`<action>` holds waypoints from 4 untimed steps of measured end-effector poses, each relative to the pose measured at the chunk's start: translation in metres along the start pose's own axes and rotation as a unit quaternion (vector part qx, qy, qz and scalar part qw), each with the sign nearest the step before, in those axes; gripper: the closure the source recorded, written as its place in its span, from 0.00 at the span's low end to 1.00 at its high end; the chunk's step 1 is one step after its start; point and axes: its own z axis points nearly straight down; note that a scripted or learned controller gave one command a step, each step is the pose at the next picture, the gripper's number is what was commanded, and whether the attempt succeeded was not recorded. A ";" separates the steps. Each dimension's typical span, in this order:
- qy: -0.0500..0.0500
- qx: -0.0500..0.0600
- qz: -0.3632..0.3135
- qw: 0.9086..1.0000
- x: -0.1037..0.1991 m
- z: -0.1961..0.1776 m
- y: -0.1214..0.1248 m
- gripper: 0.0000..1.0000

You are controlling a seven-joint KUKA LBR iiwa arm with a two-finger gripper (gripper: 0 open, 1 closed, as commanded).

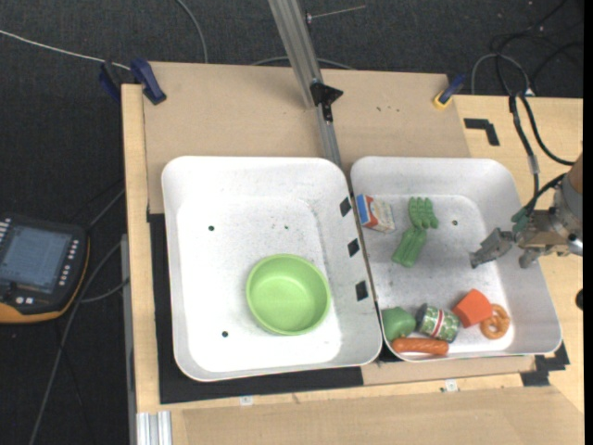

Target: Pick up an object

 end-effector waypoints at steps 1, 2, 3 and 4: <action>0.000 0.001 0.000 1.000 -0.006 0.060 -0.003 0.00; 0.000 0.000 0.000 1.000 -0.005 0.104 -0.004 0.00; 0.000 -0.003 -0.001 1.000 -0.006 0.092 -0.003 1.00; -0.001 -0.004 -0.001 1.000 0.002 0.046 -0.004 1.00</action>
